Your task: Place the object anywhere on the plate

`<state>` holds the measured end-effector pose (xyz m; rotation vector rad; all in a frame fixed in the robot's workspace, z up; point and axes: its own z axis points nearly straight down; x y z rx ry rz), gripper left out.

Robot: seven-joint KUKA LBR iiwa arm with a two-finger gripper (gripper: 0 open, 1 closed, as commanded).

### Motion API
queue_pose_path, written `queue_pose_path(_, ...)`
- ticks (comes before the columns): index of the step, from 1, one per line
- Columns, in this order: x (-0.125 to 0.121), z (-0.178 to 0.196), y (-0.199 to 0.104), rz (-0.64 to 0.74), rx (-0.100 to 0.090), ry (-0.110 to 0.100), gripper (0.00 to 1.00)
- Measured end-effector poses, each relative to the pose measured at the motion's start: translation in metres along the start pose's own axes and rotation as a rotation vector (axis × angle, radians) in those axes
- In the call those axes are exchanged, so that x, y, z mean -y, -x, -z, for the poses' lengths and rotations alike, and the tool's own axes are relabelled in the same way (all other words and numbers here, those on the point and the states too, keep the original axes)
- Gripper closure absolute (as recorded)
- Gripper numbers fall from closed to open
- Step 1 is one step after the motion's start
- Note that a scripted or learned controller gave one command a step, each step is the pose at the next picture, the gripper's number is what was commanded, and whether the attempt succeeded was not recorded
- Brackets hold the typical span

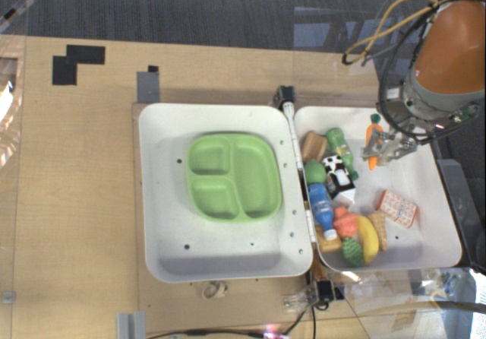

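A tan bench (76, 201) holds two white bins. In the right bin (437, 208), at about two o'clock, the gripper (383, 146) pinches a small orange carrot (372, 136). Bare floor lies around it. Toys crowd the bin's left edge. One green plate (231, 176) sits in the left bin (163, 201).

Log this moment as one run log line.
gripper: over right bin, orange carrot toy between its fingers | green plate: left bin, nothing on it | placement: not yet done
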<state>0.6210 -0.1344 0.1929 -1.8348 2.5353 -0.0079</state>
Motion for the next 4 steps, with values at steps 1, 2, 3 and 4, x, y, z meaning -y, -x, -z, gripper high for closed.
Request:
queue_pose_path(1, -0.024, 0.003, 0.058, -0.223, 0.001, 0.002, 1.00)
queue_pose_path(2, -0.013, -0.007, 0.131, -0.328, 0.003, 0.004, 1.00)
queue_pose_path(3, -0.082, -0.006, 0.201, -0.333, 0.004, 0.006, 1.00)
queue_pose_path(4, -0.080, -0.006, 0.196, -0.339, 0.001, 0.003, 0.00)
